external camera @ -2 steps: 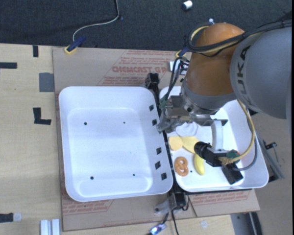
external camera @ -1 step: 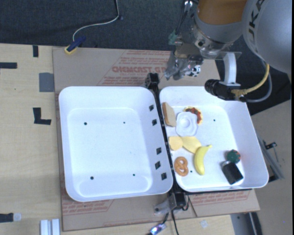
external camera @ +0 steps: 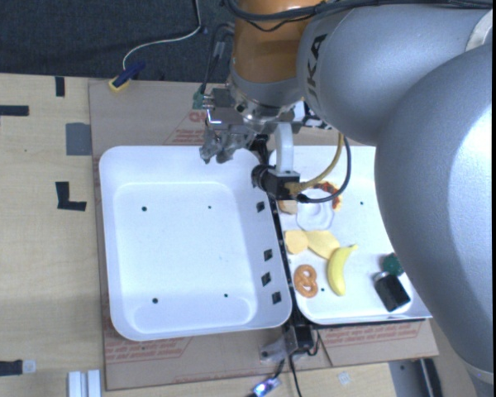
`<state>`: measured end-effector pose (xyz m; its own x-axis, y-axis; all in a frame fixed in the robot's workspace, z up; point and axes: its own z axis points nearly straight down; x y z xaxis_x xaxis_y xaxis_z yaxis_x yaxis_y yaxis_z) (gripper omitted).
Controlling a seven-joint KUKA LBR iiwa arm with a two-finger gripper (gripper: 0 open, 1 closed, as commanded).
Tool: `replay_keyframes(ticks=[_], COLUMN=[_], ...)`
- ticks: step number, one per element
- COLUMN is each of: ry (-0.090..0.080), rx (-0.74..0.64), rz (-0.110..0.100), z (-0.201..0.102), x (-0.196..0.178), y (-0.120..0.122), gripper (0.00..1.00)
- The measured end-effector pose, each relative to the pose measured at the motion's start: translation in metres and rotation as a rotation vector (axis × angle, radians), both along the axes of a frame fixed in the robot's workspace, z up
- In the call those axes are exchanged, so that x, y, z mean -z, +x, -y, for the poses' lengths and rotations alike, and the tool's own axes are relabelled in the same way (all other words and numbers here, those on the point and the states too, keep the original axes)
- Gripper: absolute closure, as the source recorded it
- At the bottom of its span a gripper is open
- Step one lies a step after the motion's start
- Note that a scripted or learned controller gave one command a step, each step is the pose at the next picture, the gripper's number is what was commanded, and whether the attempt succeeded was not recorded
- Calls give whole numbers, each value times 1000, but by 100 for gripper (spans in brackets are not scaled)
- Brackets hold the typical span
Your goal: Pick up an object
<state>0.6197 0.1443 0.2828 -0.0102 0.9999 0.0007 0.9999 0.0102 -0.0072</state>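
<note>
— What sort of place is this?

— A robotics lab. A big grey arm with an orange band (external camera: 273, 7) fills the upper right, over two shallow white plastic bins (external camera: 116, 180) on brown cardboard (external camera: 140, 106).

— Anything else?

— Black tape marks (external camera: 66, 195) on the pale wooden surface (external camera: 33, 263) at left, loose cables (external camera: 161, 41) up top.

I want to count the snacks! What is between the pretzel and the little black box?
In the camera view, a yellow banana lies between the pretzel and the black box, all in the right bin.
</note>
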Motion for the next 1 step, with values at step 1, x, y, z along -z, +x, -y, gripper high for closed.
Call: replay_keyframes(ticks=[1], ry=[3], rx=[1], rz=[10], z=[-72], x=[-44], y=[7], gripper=[100])
